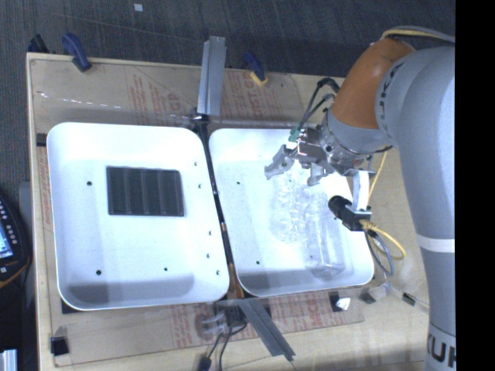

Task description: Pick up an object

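We find the gripper [295, 168] in the upper middle of the right bin [240, 207], its 2 fingers spread apart and pointing down toward the bin floor, with nothing visibly caught between them. Just below it, and running toward the lower right of the frame, lies a clear plastic object [298, 207] — transparent, ridged or bumpy, hard to outline against the white — and a second clear piece, tube-like, [326, 250] stretches toward the bin's lower right corner; we cannot tell whether these are 2 separate things or 1 long one. The fingers stand at the upper end of the clear object, near or perhaps touching it, but the glare does not let us decide. So we judge the task barely begun: the arm [402, 91] is over the target, the grasp is not yet made, and closing, lifting and clearing the bin all remain. Counting what is there: 2 white bins side by side, 1 arm with 1 gripper, 1 dark ribbed rectangle [145, 191] lying flat in the left bin [69, 230] at the centre left of the frame — well apart from the gripper — and 1 or 2 clear items in the right bin. The transparent plastic looks slick and light, so a slipping grasp seems a fair risk.
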You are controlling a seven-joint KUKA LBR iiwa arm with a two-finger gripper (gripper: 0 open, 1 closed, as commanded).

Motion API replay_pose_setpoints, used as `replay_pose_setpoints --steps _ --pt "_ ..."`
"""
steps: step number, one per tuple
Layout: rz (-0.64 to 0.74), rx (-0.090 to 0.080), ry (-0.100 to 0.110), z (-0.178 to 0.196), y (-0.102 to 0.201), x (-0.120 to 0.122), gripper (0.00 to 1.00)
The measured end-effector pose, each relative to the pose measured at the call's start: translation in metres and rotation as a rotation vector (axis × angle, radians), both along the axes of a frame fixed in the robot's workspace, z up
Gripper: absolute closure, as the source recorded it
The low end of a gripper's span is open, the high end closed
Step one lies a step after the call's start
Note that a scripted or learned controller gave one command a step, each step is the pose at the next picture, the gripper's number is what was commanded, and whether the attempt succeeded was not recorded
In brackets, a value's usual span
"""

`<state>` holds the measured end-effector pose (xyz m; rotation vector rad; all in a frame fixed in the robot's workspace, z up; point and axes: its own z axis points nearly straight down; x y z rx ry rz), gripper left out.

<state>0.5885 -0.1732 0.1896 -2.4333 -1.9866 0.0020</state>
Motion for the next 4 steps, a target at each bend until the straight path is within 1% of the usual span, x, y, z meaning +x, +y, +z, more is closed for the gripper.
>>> replay_pose_setpoints --steps 1,2,3,4 --pt "0.049 0.001 0.001 -0.001 -0.021 0.065 0.00" --pt "-0.016 0.001 0.002 0.034 -0.029 -0.007 0.00" --pt "-0.565 0.001 -0.001 0.109 -0.013 -0.049 0.00" --pt "-0.254 0.002 0.004 0.097 -0.034 -0.088 0.00"
